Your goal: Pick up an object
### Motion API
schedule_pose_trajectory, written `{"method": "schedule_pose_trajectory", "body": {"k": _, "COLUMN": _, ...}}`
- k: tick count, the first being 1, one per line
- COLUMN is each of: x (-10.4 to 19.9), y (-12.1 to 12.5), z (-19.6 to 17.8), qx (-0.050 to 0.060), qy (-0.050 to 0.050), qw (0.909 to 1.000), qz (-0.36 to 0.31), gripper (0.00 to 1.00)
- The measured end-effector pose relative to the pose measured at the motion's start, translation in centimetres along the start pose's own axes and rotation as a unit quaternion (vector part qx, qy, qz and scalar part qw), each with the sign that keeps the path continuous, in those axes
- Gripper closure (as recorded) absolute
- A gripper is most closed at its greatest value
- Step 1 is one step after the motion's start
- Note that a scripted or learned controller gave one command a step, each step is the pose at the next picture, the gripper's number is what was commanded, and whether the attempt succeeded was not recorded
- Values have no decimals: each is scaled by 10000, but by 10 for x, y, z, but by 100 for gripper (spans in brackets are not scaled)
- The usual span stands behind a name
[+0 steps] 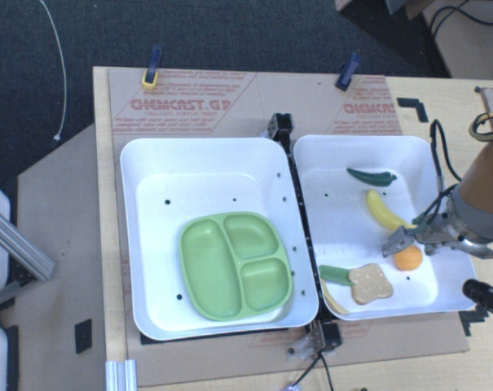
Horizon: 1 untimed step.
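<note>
Down in the right-hand shallow white bin (311,157), the grey two-finger gripper (405,243) sits low near that bin's right wall, directly above and touching a small round orange fruit (408,259). Whether its fingers are spread or closed cannot be told from this angle, and the orange is not plainly seen between them. A curved yellow banana (381,208) lies just beside the gripper, toward the bin's middle, its lower end meeting the gripper's tip. Nearer the bin's far wall rests a dark green pepper-shaped piece (372,177). By the near edge lies a tan slice of toast (370,283), overlapping a flat green strip (334,274) at its left; a pale curved piece (335,301) sits at the near left corner. The left-hand white bin (148,218) carries a light green plastic plate with three compartments (235,265), set toward its near right corner.
</note>
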<state>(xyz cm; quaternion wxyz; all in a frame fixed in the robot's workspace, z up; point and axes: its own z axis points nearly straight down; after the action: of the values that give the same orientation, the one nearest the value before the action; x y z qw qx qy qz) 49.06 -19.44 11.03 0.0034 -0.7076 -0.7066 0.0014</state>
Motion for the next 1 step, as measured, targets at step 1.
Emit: {"method": "schedule_pose_trajectory", "body": {"k": 1, "x": 0, "y": 0, "z": 28, "qx": -15, "qy": -4, "qw": 10000, "qz": -5, "gripper": 0}}
